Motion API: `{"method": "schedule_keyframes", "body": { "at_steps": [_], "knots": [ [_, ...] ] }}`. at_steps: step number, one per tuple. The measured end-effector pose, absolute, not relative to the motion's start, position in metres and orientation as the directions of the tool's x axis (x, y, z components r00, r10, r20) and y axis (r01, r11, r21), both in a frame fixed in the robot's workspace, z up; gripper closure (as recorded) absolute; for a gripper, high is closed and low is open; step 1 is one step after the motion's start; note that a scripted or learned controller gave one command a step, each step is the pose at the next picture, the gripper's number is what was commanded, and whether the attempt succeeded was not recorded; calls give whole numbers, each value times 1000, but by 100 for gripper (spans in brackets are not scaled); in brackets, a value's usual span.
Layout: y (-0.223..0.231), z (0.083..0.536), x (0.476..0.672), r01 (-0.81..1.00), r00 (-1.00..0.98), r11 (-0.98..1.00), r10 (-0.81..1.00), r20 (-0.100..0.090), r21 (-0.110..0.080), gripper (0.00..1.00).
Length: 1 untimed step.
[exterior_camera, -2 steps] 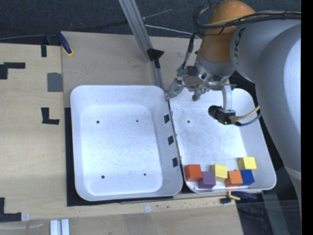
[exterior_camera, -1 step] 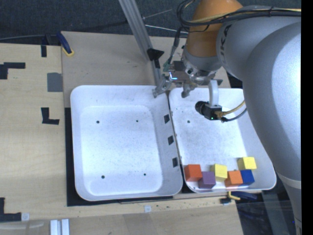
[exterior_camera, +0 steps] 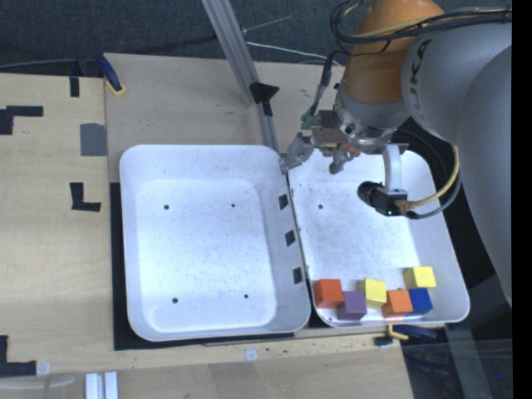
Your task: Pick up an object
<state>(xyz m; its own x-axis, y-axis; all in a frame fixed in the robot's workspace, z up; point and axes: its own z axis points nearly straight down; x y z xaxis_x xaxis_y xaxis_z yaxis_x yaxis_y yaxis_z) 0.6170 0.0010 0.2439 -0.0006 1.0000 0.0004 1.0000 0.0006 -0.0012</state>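
the pincer [exterior_camera: 318, 158] hangs over the far end of the right bin [exterior_camera: 349, 223], its two thin metal fingers [exterior_camera: 297, 152] spread apart and released, with nothing between them. one finger tip sits just at the raised rim where the two bins meet. above it the wrist is a smooth rounded orange band [exterior_camera: 386, 32] joined to the broad matte grey arm [exterior_camera: 465, 98], with black and yellow cables looping round it and a small black part hanging just to the right of the pincer.

the blocks lie well apart from the pincer, down at the near end of the same bin, bunched along its curved edge. they are small, matte, square-edged cubes: an orange block [exterior_camera: 328, 292], a purple block [exterior_camera: 353, 304] touching it, a yellow block [exterior_camera: 375, 291], a second orange block [exterior_camera: 399, 302], a blue block [exterior_camera: 420, 301] just beside that one, and another yellow block [exterior_camera: 421, 277] behind them.

left of the pincer sits the left bin [exterior_camera: 199, 248], a shallow white tray with rounded corners, a speckled floor and four dark dots. both bins rest on a pale wooden surface [exterior_camera: 50, 248] marked with black tape pieces and a grey square. a ribbed metal rail [exterior_camera: 233, 40] slants down from the far edge to a point just left of the pincer.
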Motion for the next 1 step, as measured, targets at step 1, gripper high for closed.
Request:
{"method": "schedule_keyframes", "body": {
  "at_steps": [1],
  "knots": [
    [-7,227,637,1000,-1,1,1000,-2,-2,0]
  ]
}}
